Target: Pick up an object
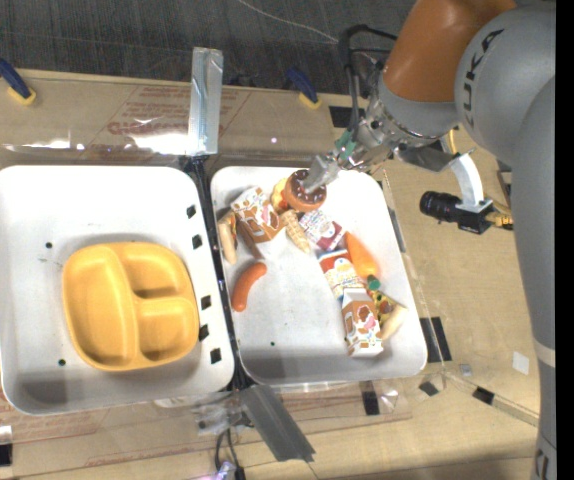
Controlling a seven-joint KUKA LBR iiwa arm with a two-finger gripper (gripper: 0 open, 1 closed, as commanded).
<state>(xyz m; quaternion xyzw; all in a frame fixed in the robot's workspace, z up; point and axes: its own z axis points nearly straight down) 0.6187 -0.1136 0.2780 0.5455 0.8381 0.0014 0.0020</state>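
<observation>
White bins sit side by side on the tabletop [467,298], and the grey arm [512,78] reaches over the right one.

The gripper [314,183] is low over the far side of the right bin [297,353], just above a brown chocolate donut [304,195]; I cannot tell how it is set. Near the donut lie small cartons [257,215], a sausage [248,284], a carrot [363,255] and a bigger carton [360,318]. The left bin [27,198] holds a yellow tray [130,303].
</observation>
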